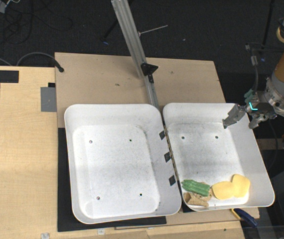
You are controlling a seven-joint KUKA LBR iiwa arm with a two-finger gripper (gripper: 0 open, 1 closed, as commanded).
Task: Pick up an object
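Dark floor with loose cables lies behind a brown desk [17,148], and two white bins sit on it side by side. Three small things could be picked up, and they all lie together in the near corner of the right bin [216,116]: a green thing [196,186], a yellow thing [231,187] just beside it, and a small tan thing [197,199] touching the green one from below. The yellow thing looks soft and lumpy, a bit like two blobs joined up. The tool [242,116] hangs over the far right edge of that same bin, well apart from the little pile. Its two fingers look spread apart, and nothing is between them. So I think the job has hardly begun: nothing is lifted yet, and the tool must come across the bin to the near corner, go down, and close on one thing. The pile sits tight against the bin wall, so a clean grab may be tricky. The left bin [77,116] shows just its speckled white floor with a few small dark dots. A grey metal bar [132,39] slants up from between the bins at the back.
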